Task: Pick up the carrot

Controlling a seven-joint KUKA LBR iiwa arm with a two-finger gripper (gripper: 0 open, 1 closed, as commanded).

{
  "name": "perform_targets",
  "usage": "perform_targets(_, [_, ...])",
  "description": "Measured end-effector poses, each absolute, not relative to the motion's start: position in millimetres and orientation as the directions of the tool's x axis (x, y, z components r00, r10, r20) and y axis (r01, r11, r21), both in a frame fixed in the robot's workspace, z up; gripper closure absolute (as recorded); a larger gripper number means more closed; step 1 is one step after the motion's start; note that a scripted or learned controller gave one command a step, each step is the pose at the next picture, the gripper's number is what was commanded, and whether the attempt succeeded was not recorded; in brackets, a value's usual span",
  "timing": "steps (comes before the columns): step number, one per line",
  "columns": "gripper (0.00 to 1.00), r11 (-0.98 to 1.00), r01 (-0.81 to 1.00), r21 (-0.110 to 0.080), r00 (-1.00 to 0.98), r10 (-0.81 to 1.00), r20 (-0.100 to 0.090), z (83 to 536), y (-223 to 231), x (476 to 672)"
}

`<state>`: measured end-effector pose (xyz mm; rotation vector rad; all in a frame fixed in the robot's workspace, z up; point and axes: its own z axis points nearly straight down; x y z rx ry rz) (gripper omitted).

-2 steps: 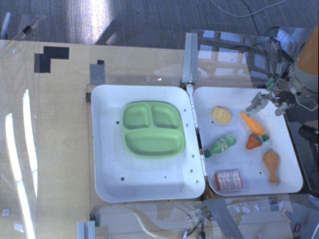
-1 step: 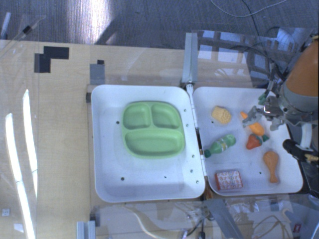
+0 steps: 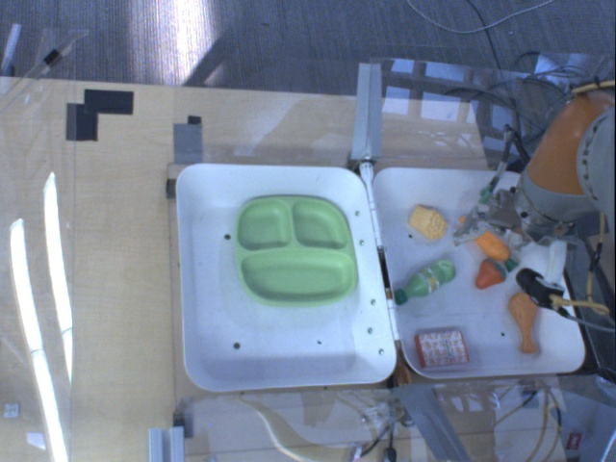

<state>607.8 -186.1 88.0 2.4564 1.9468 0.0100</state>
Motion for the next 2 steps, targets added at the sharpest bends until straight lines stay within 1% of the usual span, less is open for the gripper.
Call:
perform_targets(1, [1.00,-0.225,0.974,0.016,0.225,0.974,0.003,101,-184,610.5])
perform_targets(2, [1.00,-0.150,0.989,0.008,0.150,0.989,0.001,194,-114,635.7])
